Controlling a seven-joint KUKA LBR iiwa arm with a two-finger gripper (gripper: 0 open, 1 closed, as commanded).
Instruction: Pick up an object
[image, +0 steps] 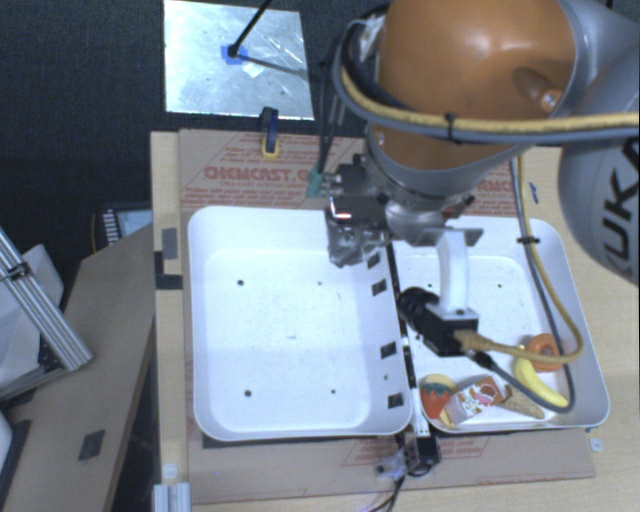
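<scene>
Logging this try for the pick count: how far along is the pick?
Nothing looks picked yet. The arm hangs over the seam between the two bins, its pincer low at the left bin's right edge with no object seen in it. The objects, a yellow banana, an orange piece and a red-and-white packet, lie in the right bin. Reaching, gripping and lifting one remain.

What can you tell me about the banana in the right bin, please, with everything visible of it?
The banana is yellow and looks like a plastic toy, smooth and slightly glossy. It lies flat on the floor of the right bin, near the front right corner, curved, running from upper left to lower right. A yellow cable from the arm crosses just above it, and a small orange object sits beside its upper end; whether they touch is unclear. The gripper is apart from it, up over the wall between the bins.
</scene>
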